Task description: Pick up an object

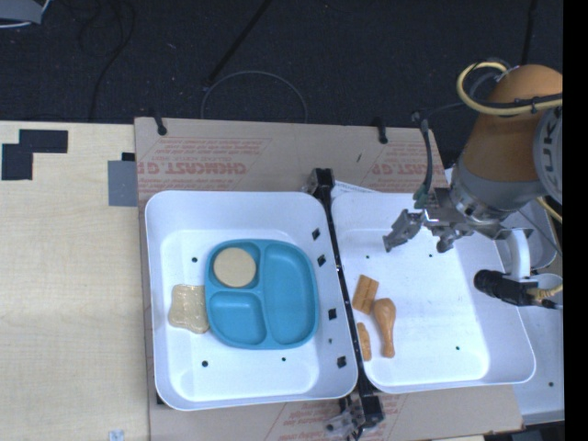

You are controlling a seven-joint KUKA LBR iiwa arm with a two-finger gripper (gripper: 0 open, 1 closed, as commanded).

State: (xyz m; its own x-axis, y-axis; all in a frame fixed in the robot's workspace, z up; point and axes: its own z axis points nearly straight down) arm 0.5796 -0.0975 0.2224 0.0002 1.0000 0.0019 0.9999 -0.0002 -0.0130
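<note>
left bin (175, 246): shallow white plastic tub at 9 o'clock of the bench. It holds a blue three-compartment plastic tray (285, 306), with a round tan cookie-looking disc (233, 266) in the tray's upper-left compartment.

beside the tray: a pale yellowish bumpy toast-like piece (189, 308) lies on the bin floor, touching the tray's 9 o'clock edge.

divider: black clips run down the seam between the two bins, so anything close to it is awkward to get at.

right bin (496, 347): the other shallow white tub. At its 8 o'clock side are the likely targets: a short orange-brown block (365, 293), a tan drumstick-shaped toy (385, 322) just below it, and a thin orange stick (364, 341) near the divider.

gripper (424, 231): dark two-finger hand at 12 o'clock of the right bin, well apart from the food pieces. Jaws look spread apart with nothing between them, imo.

how I'd do it: go for the drumstick. It sits furthest from the divider wall and has a narrow handle. Swing toward 7 o'clock, line the fingers across the handle, come straight down, then close.

watch out: the block is nearly touching the drumstick's head, so a sloppy descent could shove both.
</note>
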